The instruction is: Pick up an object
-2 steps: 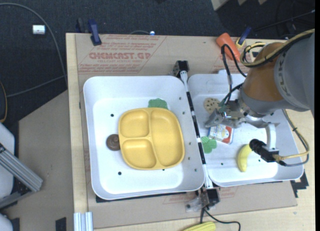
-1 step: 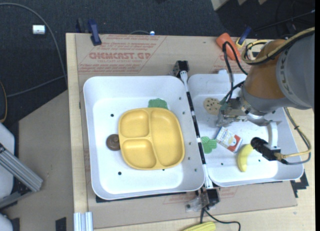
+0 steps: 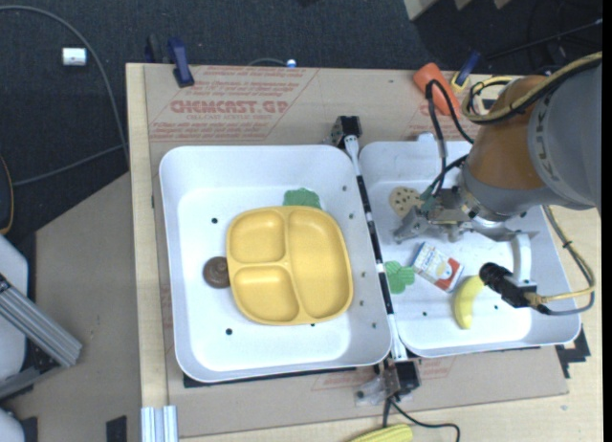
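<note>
The arm's gripper [image 3: 435, 215] hangs low over the right bin [image 3: 545, 330], near a speckled cookie [image 3: 403, 200]; whether its fingers are open or closed I cannot tell. Below it lie a small red and white packet [image 3: 437, 266], a green piece [image 3: 399, 276] and a banana [image 3: 466, 301]. The left bin [image 3: 191, 335] holds a yellow divided plate [image 3: 288, 266]

Yellow banana [image 3: 466, 301] lies near the right bin's [image 3: 478, 340] front rim.
</note>
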Robot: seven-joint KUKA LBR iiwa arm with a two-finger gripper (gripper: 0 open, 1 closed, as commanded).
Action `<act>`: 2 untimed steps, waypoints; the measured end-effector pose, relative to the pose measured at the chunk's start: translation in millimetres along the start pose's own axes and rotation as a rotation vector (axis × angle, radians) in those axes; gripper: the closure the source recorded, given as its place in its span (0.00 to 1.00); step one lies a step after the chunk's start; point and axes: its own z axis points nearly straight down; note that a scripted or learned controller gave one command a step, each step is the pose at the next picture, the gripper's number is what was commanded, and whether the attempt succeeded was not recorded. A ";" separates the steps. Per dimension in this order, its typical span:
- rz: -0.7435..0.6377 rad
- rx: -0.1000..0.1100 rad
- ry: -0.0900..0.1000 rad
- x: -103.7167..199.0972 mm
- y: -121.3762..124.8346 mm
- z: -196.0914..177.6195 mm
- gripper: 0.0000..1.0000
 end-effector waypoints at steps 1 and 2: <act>-0.002 -0.001 -0.001 6.1 34.6 9.6 0.00; -0.002 -0.002 -0.002 2.8 73.3 9.3 0.00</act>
